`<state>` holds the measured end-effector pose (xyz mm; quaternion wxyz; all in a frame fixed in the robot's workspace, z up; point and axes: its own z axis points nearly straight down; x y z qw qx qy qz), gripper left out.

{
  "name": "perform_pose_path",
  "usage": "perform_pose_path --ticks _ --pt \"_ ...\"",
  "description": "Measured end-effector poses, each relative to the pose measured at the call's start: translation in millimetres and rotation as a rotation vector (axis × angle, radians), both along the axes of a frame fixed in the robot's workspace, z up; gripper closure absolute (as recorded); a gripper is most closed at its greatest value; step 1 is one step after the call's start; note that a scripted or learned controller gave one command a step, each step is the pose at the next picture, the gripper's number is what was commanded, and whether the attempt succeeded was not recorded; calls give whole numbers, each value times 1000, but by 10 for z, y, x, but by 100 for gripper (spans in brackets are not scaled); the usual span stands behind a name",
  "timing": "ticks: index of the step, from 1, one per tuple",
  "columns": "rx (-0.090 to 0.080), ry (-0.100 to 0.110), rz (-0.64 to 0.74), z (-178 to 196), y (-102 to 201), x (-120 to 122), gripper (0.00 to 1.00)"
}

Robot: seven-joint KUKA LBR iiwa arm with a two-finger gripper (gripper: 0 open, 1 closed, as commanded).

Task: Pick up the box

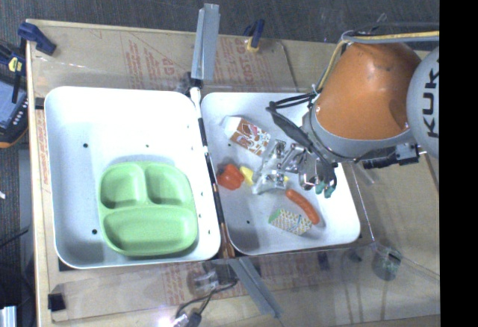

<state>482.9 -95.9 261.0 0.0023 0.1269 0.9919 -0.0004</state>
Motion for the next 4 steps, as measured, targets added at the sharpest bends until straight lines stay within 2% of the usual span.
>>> perform_pose_path --ticks 1,2,3,4 --pt "0 0 -404 691 -934 905 100" --pt "1 5 -242 573 -225 870 100" --pt "1 5 15 -525 -21 1453 100" --pt "0 3 147 -465 -679 1337 100"
